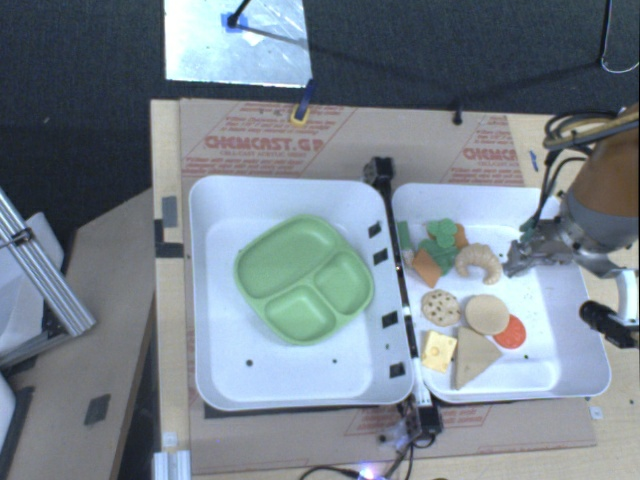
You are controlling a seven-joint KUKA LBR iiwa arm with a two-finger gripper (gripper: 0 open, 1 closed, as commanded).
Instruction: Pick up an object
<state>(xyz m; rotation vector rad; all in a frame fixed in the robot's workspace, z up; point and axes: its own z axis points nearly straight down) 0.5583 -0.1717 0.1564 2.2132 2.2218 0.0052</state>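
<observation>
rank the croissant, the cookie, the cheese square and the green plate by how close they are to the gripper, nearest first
Gripper, right bin, camera view.
1. croissant, just left of it
2. cookie, further left and toward the bin's front
3. cheese square, near the front left corner
4. green plate, in the left bin

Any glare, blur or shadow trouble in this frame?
Camera view: even light, soft shadows; the shiny sheet above the bench glares white; the gripper over the right bin looks soft and dark, finger detail lost; the green plate and toy food read clearly.
</observation>
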